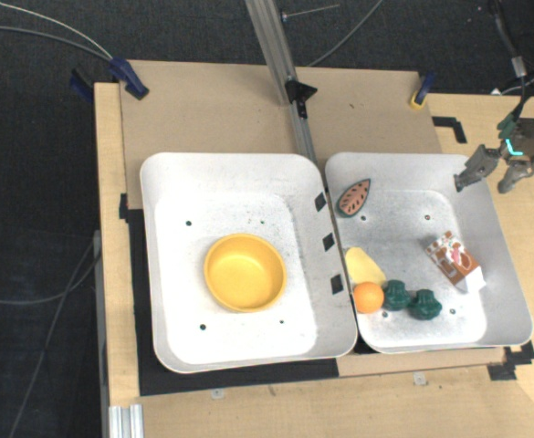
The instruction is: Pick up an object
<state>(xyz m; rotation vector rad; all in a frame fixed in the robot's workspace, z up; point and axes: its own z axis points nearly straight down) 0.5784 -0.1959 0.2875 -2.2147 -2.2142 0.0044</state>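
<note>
The gripper (492, 173) hangs spread wide with nothing in it over the right bin's (486, 331) upper right rim. Below sit a crinkled snack packet (454, 260), a knobbly green toy (411, 300), a smooth orange ball (368, 297) and, possibly, a leaf-shaped piece (353, 196). A glossy yellow bowl (244, 271) sits in the left bin (171, 245).

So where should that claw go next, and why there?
Probably leftward and down toward the red and white packet. The gripper hangs open above the right bin's upper right rim, holding nothing, and that packet lies nearest, apart from the other items.
</note>
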